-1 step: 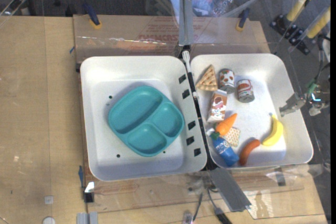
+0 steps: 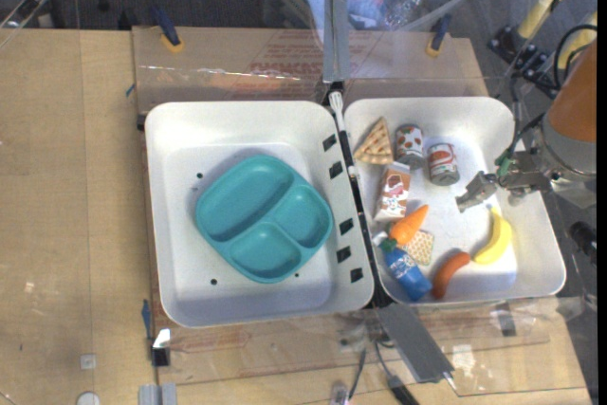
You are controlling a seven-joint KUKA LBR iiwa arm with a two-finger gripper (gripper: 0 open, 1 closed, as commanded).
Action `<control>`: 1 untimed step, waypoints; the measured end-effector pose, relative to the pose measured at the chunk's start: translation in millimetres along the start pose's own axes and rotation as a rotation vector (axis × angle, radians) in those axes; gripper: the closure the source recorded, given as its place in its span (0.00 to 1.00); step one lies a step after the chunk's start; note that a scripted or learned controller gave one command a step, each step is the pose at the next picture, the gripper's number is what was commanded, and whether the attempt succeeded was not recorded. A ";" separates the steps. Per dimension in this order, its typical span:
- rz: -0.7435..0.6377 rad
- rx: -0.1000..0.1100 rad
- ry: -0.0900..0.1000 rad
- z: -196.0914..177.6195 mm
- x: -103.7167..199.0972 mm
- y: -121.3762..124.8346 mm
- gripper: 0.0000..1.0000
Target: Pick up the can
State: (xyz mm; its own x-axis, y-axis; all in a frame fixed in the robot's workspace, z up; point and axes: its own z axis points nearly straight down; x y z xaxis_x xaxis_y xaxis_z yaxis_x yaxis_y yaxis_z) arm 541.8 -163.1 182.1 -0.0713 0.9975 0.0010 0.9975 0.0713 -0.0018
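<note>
The gripper (image 2: 477, 192) hangs over the right bin (image 2: 541, 285), its grip state unclear. 2 cans (image 2: 443, 162) stand just left; a banana (image 2: 492, 239) lies below.

Overhead, slanted down on both bins (image 2: 171, 123)

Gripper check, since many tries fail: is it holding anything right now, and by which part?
Nothing is held. The gripper hangs over bare bin floor, right of the two cans, with nothing between its fingers.
</note>
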 end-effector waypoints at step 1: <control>0.062 -0.002 -0.001 47.7 -9.6 55.0 0.00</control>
State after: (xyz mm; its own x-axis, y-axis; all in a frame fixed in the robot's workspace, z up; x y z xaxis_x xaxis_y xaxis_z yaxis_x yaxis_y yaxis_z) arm 597.3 -168.7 134.3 -0.0090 1.0000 -0.0005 1.0000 0.0090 0.0005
